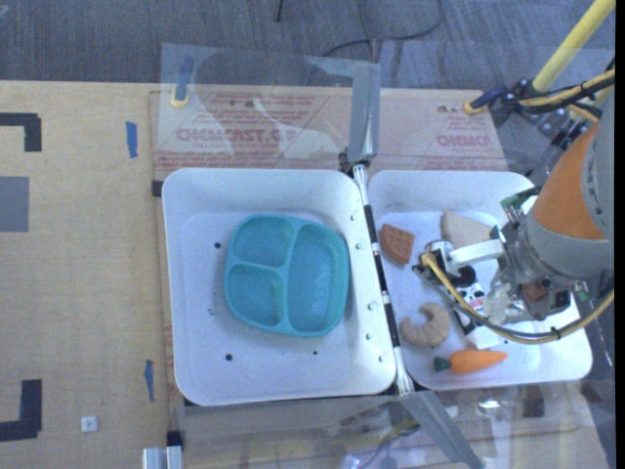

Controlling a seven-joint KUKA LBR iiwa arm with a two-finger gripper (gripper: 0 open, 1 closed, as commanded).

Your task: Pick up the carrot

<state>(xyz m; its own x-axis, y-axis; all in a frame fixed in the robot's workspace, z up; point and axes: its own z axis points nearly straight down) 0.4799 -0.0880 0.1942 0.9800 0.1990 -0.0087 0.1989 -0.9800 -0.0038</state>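
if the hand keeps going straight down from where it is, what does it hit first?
Probably bare floor of the right bin. The hand sits beside the croissant and up-bin of the carrot; depth is unclear.

Teal divided plate (287, 275) in left bin (186, 291); right bin (566, 364) w/ waffle (396, 243), croissant (427, 326).

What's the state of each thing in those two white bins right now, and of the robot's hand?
carrot: lying flat in the right bin, not held.
croissant: lying beside the carrot.
waffle: lying flat.
blue divided plate: right way up in the left bin.
gripper: above the right bin.
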